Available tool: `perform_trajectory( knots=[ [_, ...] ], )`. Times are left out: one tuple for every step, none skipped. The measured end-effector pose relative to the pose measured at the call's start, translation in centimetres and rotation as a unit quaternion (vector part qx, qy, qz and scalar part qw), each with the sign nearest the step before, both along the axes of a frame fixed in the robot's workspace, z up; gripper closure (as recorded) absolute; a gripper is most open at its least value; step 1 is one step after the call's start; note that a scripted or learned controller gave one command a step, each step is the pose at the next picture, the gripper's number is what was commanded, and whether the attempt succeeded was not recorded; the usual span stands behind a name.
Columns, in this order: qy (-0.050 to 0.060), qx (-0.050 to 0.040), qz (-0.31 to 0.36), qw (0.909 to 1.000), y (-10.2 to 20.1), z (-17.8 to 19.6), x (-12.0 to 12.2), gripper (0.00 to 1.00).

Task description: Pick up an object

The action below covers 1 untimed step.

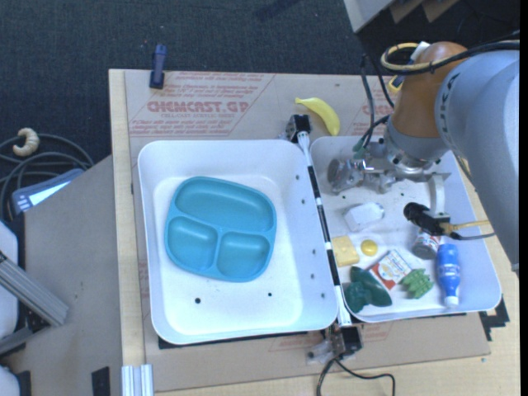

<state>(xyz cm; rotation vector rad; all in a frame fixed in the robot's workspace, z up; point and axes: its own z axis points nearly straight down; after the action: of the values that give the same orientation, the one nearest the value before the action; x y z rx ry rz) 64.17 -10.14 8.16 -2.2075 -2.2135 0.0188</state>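
While my gripper (351, 172) hangs low at the back of the right bin (487, 291), I cannot tell how it is set. I'd judge the nearest target the white packet (364, 215), lying just toward five o'clock of it, long axis running roughly nine to three. Other items crowd the bin's front, farther off.

Looks like a robotics lab: plywood bench (247, 97) stamped with maker's print, two white bins (157, 246) clamped side by side, loose black cables (49, 151) coiled on dark carpet (82, 23) at left, toy test objects at right.
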Motion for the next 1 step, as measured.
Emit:
perform_trajectory(
  knots=[
    [-0.004, -0.0008, -0.001, 1.0000, 0.03, 1.08, 0.15, 1.00]
  ],
)
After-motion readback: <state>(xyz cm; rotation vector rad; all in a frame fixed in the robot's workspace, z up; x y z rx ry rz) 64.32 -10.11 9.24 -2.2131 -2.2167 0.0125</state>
